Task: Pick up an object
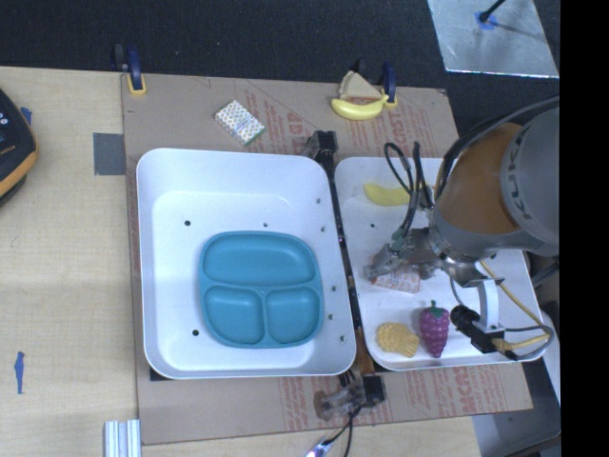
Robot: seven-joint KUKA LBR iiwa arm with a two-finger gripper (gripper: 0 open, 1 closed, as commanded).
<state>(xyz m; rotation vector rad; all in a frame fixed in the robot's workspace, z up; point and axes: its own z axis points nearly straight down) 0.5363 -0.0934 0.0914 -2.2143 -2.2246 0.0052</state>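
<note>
Cardboard covers the bench under two white bins. Whether the jaws are wide or narrow, I cannot tell; the gripper [400, 260] sits low in the right bin [354, 284], on or just over a pale wrapped item [398, 281]. At its five o'clock lie grapes [435, 328] and a yellow cracker [397, 339]; at twelve, a banana slice [383, 194]. Risk: a flat packet may slip out, or the fingers may strike the bin floor.

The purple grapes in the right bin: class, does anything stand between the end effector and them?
Nothing visible blocks them. The end effector sits over a small packet in the right bin; the purple grapes lie nearer the camera, beside a yellow waffle piece.
</note>
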